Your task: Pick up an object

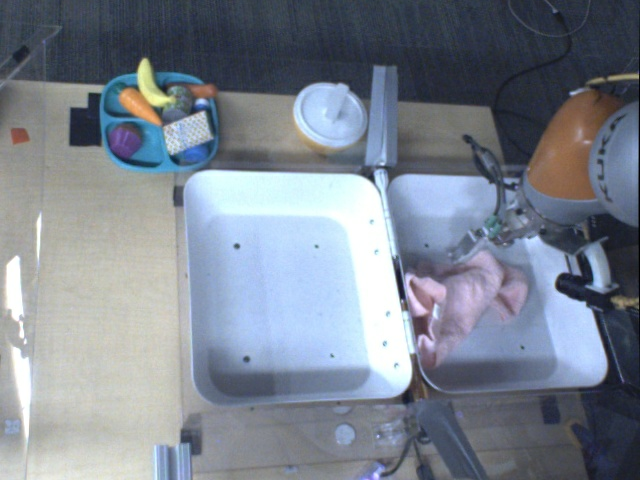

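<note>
Two shallow white bins are seen side by side on a pale wooden worktop (90, 298), viewed from above at a slant. The left bin (290, 288) is shown with a bare floor marked by a few small dark holes. In the right bin (560, 353), a crumpled pink cloth (470, 298) is spread across the floor, bunched against the wall shared with the left bin.

The grey arm with its orange band (560, 158) is reached in from the right, and the gripper (487, 234) is held low over the right bin, at the upper edge of the cloth. Contact with the fabric appears likely, but how far the gripper is spread, and whether cloth is caught in it, cannot be told at this size.

Beyond the bins, a blue divided tray (140, 153) is set on the worktop. It is filled with toy food, including a banana (152, 85) and a carrot (138, 105). A white lidded cup (330, 116) is placed near the top of the divider between the bins.
</note>
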Robot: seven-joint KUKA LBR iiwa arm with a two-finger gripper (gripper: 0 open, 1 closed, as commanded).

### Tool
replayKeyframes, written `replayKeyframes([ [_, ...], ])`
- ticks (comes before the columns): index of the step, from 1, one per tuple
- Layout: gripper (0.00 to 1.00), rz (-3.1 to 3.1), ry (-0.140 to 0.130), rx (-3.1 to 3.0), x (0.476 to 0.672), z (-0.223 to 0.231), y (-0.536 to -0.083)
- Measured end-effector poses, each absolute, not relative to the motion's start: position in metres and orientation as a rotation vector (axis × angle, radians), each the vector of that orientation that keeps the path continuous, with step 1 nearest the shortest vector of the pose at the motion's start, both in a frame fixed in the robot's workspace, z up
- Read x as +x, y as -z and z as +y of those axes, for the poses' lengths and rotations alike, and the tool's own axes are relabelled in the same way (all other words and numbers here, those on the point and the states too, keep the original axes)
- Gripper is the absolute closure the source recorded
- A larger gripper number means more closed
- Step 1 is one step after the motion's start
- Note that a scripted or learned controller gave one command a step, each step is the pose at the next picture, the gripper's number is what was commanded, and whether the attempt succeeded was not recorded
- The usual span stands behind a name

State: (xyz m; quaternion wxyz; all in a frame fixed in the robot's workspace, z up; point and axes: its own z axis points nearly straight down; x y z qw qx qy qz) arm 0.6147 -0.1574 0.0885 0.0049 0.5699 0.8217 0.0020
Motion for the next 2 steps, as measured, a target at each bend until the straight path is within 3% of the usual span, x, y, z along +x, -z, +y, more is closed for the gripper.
replayKeyframes([
  [1, 0.00, 2.685, -0.009, 1.606, 0.560, -0.157, -0.090],
  [2, 1.00, 2.674, -0.017, 1.596, 0.565, -0.157, -0.104],
])
